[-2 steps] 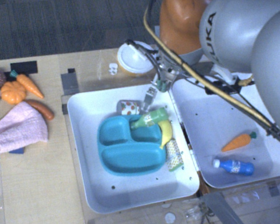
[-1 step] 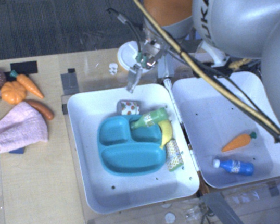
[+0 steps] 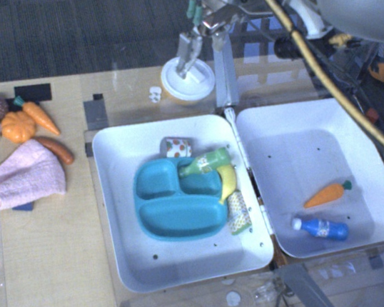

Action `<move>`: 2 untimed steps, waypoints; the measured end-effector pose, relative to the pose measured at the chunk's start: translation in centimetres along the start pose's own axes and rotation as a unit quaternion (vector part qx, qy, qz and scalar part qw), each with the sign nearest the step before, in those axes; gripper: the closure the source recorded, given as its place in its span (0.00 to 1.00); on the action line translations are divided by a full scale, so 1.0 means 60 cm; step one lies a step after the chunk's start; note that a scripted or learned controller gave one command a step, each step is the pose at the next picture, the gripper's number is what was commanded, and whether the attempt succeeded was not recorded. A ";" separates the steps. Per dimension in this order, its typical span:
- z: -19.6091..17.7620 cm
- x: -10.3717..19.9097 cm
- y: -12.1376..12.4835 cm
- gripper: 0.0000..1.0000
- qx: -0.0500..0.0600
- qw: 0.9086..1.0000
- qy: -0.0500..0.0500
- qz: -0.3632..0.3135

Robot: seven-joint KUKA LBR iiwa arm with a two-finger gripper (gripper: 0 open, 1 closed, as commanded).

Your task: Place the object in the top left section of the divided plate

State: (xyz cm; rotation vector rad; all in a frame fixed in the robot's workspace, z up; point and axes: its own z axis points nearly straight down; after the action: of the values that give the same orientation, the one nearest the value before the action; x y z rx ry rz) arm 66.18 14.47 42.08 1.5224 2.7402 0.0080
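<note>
The jaws [image 3: 192,37] are raised beyond the bins; their opening cannot be told. The divided plate [image 3: 177,216] lies well below-left, its top left section [image 3: 154,181] left vacant. The carrot [image 3: 326,194] lies in the right bin [image 3: 360,122].

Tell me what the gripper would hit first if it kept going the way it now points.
Probably the white round lid on the bench behind the left bin: the gripper points down-left right at it. Depth is unclear from this slanted view.

blue divided plate [image 3: 180,212] in left bin [image 3: 134,267].
</note>
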 end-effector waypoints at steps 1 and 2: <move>0.001 0.000 0.000 0.00 0.000 1.000 0.000 0.000; 0.001 0.000 0.000 0.00 0.001 1.000 0.000 0.000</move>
State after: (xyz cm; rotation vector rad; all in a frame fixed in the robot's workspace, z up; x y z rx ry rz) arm 66.18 14.50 42.01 1.5222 2.7414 0.0070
